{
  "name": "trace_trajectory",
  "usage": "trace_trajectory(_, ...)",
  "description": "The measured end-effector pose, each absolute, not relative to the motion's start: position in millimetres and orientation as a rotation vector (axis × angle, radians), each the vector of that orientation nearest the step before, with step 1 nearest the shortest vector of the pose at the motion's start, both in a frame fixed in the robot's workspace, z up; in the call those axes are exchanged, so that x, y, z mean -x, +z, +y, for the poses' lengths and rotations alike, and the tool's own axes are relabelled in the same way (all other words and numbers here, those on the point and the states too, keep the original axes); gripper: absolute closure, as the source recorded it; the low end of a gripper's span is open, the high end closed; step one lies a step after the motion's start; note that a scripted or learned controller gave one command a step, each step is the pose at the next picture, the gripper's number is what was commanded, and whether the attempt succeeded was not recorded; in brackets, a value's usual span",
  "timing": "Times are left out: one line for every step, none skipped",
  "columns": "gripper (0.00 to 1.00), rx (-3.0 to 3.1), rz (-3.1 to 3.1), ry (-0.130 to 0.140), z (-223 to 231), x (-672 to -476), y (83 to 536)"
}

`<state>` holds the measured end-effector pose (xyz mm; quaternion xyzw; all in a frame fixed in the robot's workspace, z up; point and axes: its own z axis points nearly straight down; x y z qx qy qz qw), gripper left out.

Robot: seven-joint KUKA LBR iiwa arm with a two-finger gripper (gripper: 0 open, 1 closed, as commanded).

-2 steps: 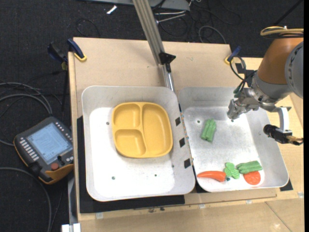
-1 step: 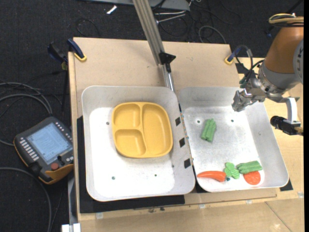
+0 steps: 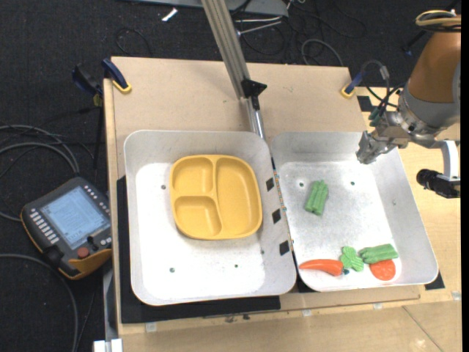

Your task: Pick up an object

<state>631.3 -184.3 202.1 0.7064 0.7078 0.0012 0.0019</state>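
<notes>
The right bin (image 3: 410,218) holds a green ridged toy vegetable (image 3: 316,197) near its middle. Along its front edge lie an orange carrot-like piece (image 3: 322,267), a small green leafy piece (image 3: 352,259), a green pod (image 3: 378,253) and a red-orange round piece (image 3: 383,270). My gripper (image 3: 368,152) hangs over the bin's far right corner, well behind and to the right of the green vegetable. Nothing shows between its fingers.
The left bin (image 3: 146,218) carries a yellow divided plate (image 3: 217,197). A metal pole (image 3: 229,42) slants up from the join between the bins. A teach pendant (image 3: 67,226) lies on the floor to the left. Clamps (image 3: 117,79) grip the bench's back corners.
</notes>
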Motion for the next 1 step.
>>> trace_trajectory(1.00,-2.211,2.229,0.006,-127.4,-640.5,217.1)
